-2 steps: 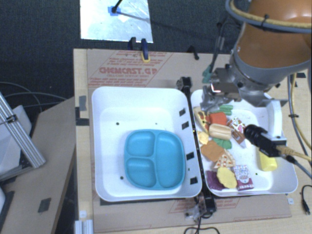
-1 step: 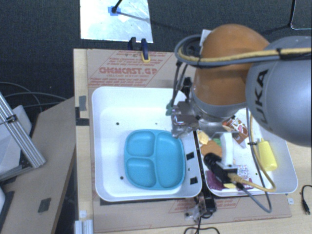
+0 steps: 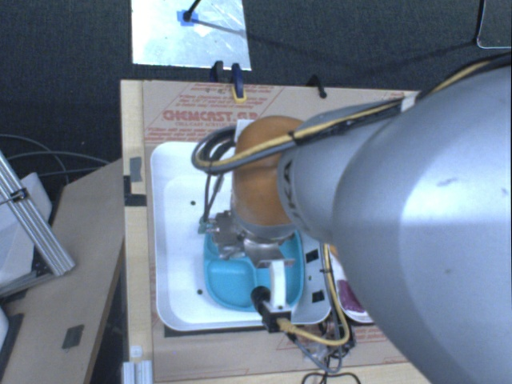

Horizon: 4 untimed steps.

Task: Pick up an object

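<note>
While the grey arm (image 3: pixel 400 214) fills your right side, its orange band (image 3: pixel 260 170) hangs over the left white bin (image 3: pixel 172 214). You see the claw (image 3: pixel 240 250) low in that bin, right above a blue dish-like object (image 3: pixel 232 282) lying at the bin's near end. Something dark red and white (image 3: pixel 350 298) peeks out beside the arm, over the right bin.

Red print "CHEMCAST GP" on brown board (image 3: pixel 210 106) behind bin; smaller lines illegible.
</note>
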Motion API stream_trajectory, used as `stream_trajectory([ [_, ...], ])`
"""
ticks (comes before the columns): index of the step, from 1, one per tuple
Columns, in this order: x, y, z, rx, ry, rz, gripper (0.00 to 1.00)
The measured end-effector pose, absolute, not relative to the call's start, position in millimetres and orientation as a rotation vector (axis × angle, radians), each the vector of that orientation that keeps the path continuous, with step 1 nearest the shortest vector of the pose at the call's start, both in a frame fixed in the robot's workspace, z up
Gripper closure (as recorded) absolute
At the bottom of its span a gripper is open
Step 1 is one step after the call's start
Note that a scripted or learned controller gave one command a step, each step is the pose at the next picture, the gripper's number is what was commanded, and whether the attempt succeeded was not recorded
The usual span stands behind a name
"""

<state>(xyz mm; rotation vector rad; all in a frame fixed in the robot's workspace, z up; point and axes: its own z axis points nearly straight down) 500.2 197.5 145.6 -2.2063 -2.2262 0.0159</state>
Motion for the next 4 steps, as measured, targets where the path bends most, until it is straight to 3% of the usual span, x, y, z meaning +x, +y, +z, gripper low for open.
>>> stream_trajectory([
  [1, 602.2, 192.6, 88.0, -2.218, -2.226, -0.011, 1.0],
  [2, 553.2, 146.4, 335.4, -2.224, -2.228, -0.02, 1.0],
  [3, 551.5, 178.7, 148.0, -2.211, -2.221, 0.019, 1.0],
  [4, 484.8, 188.6, 108.5, -2.221, -2.222, -0.001, 1.0],
])
